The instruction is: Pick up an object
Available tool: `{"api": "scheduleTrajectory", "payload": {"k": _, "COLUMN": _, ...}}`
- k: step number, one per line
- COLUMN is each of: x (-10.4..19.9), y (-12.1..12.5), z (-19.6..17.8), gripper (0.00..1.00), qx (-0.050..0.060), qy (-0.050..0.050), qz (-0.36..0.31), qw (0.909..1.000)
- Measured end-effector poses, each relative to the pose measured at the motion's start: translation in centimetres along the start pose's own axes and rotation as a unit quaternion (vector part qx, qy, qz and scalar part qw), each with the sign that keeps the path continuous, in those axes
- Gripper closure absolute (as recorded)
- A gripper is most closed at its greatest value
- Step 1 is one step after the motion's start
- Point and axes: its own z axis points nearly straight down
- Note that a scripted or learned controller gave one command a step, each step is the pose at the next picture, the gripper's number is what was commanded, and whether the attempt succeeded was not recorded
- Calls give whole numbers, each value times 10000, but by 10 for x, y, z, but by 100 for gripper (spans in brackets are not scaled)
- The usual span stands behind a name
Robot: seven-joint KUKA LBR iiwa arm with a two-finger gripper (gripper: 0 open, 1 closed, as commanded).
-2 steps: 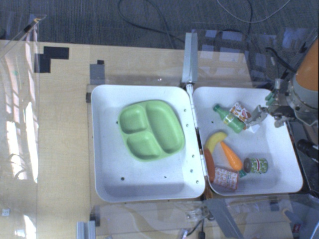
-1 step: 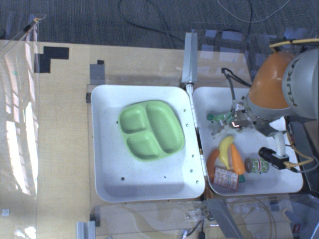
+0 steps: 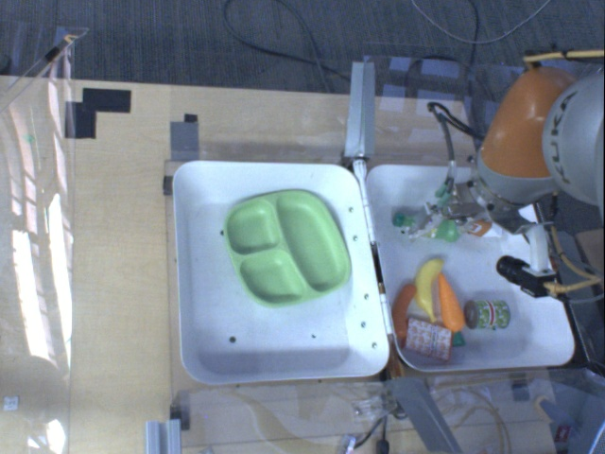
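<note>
Resting in right white bin [image 3: 558, 348]: banana [image 3: 428, 284], carrot [image 3: 450, 305], small can [image 3: 487, 314]. Hovering above, gripper [image 3: 452, 214], grip state unreadable. Looking light and rigid, banana favouring mid-body pinch.

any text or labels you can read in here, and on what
None can be read.
small can in the right bin: label with green and red patches, print too blurred.
pink and red packet at the bin's near edge: printed pattern, too small to read.
</note>
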Motion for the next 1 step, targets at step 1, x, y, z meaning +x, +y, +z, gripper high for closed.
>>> {"api": "scheduleTrajectory", "payload": {"k": 1, "x": 18, "y": -65, "z": 52, "gripper": 0, "qx": -33, "qy": -2, "qz": 37, "qw": 10000}}
